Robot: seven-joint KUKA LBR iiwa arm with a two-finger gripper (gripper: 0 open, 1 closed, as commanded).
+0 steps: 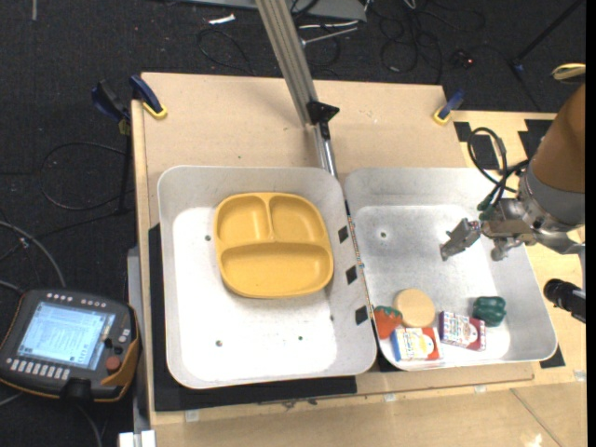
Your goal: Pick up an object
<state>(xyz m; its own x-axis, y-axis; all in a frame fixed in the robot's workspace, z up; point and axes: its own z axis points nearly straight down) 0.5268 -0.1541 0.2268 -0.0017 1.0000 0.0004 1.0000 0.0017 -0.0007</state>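
Note:
My gripper hangs over the right bin, near its right side, with its two fingers spread and nothing between them. Below it, along the bin's front edge, lie several small items: a round tan disc, a small red piece, a blue and white carton, a red and white packet and a green object. The gripper stands above and apart from all of them, closest to the green object and the packet.
The left bin holds a yellow divided plate. A metal pole slants down to the seam between the bins. A teach pendant lies on the floor at the left. Clamps sit at the bench's back corners.

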